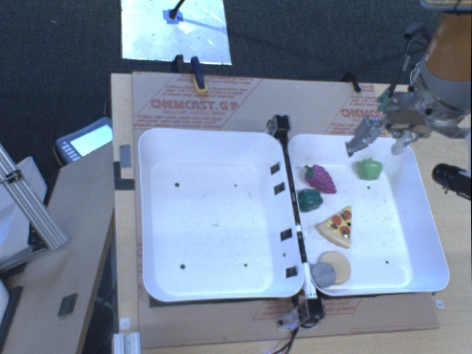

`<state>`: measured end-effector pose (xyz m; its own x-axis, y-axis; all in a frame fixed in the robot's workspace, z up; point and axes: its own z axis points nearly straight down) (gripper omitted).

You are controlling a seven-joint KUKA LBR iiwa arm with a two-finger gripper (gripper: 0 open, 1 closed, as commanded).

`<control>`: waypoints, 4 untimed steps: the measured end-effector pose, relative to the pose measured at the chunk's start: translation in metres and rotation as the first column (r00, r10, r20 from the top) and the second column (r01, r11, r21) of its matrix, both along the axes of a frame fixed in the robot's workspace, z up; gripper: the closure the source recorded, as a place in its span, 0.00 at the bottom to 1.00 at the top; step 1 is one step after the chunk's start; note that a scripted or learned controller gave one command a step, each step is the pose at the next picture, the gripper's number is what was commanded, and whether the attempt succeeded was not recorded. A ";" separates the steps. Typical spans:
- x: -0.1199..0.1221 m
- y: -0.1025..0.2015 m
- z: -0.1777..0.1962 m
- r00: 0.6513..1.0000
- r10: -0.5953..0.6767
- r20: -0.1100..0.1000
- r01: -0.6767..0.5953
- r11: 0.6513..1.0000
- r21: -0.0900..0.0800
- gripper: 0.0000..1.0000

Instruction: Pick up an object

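Two white bins: the left bin [210,212] at nine o'clock, the right bin [420,220] at three. My gripper [382,143] hangs released at two o'clock above the right bin's far rim, grasping nothing. Beneath: pizza slice [337,226], purple grapes [321,177], green pepper [369,169] just below my fingertips.

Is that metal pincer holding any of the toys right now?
No. The pincer hangs open above the right white bin, with nothing between its fingers; the small light-green plastic toy lies just below it.
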<state>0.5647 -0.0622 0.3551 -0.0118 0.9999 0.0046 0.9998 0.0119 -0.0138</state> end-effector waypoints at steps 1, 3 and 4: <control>0.054 0.063 0.077 1.000 0.000 0.027 0.000 1.000 -0.003 0.00; 0.043 0.052 -0.022 1.000 -0.003 0.000 0.003 1.000 -0.002 0.00; 0.051 0.005 0.049 1.000 -0.013 0.022 0.013 1.000 -0.006 0.00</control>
